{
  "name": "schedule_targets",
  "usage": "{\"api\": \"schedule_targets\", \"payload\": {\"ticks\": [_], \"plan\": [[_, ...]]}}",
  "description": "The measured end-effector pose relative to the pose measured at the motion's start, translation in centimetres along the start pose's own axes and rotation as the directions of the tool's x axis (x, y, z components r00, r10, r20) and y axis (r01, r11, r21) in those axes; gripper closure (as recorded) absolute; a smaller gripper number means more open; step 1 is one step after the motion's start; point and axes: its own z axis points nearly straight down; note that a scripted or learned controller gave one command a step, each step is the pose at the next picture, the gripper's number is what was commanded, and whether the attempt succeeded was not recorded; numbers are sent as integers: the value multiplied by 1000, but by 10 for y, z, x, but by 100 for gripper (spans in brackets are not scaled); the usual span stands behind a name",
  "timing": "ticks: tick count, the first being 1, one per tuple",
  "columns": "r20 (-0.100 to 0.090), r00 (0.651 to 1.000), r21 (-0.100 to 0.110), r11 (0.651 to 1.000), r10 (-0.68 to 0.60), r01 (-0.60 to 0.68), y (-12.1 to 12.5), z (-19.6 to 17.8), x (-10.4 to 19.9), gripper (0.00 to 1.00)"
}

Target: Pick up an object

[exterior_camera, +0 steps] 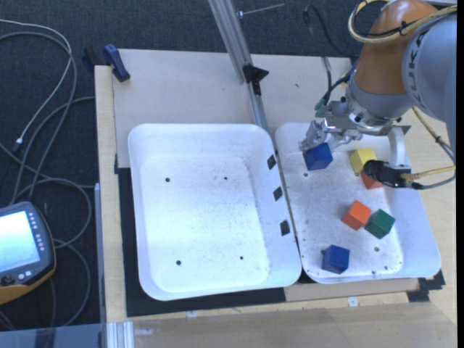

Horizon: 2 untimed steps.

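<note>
Blue cube (317, 156) between the hand's (316, 141) fingers, its top hidden; red block (373, 182) half-covered

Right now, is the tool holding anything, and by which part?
It looks so: the tool has a blue cube at its fingertips, gripped by the cube's upper part, over the right bin. Exact contact is hard to confirm.

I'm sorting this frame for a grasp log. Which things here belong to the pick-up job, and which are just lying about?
Job:
gripper
blue cube below the gripper
second blue cube
orange cube
green cube
yellow cube
right bin

Lying about:
left bin
handheld screen
blue clamp
</note>
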Motion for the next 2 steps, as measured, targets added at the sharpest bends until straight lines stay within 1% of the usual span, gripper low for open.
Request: {"api": "schedule_targets", "payload": {"ticks": [1, 2], "plan": [[-1, 1000, 8, 1000, 1, -1, 20, 6, 67, 100], [0, 1000, 7, 1000, 2, -2, 46, 6, 125, 100]]}}
